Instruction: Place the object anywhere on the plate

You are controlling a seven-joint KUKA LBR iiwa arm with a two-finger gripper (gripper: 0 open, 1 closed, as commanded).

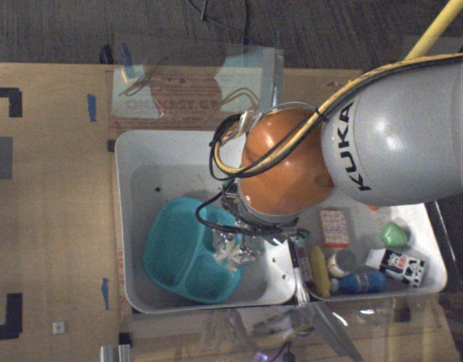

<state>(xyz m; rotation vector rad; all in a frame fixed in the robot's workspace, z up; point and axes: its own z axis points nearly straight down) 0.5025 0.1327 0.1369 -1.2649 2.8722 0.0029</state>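
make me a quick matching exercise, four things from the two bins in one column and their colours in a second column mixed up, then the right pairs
Things:
1. plate, left bin
2. banana, right bin
3. bottle, lying in the right bin
4. round object, right bin's far side

Colours:
A. green
B. teal
C. blue
D. yellow

Pairs: 1-B, 2-D, 3-C, 4-A
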